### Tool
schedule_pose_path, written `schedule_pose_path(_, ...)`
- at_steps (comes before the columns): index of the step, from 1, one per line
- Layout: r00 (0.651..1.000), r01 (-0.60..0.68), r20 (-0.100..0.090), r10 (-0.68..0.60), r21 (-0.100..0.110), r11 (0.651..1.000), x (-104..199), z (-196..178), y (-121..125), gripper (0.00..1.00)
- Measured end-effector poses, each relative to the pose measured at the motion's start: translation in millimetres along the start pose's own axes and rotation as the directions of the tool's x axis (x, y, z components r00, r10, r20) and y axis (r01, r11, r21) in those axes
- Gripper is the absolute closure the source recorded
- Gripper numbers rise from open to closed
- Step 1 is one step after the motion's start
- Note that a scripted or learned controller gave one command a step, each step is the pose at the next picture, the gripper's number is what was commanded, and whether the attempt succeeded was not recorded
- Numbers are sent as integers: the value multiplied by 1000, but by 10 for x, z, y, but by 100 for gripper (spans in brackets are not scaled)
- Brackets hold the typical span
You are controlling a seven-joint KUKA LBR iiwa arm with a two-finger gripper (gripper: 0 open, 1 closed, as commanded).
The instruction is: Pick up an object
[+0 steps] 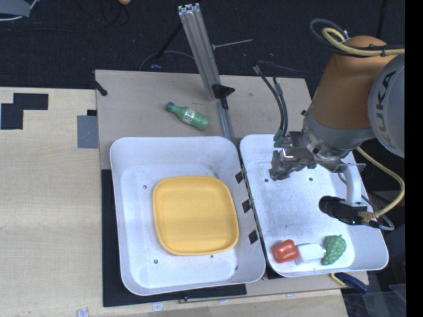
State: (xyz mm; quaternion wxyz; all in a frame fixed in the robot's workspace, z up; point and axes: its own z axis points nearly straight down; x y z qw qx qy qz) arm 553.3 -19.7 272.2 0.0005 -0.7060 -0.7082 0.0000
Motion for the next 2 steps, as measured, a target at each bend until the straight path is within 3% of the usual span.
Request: schedule_pose_path(2,1000,0,1,0,1,1000,920,250,330,100)
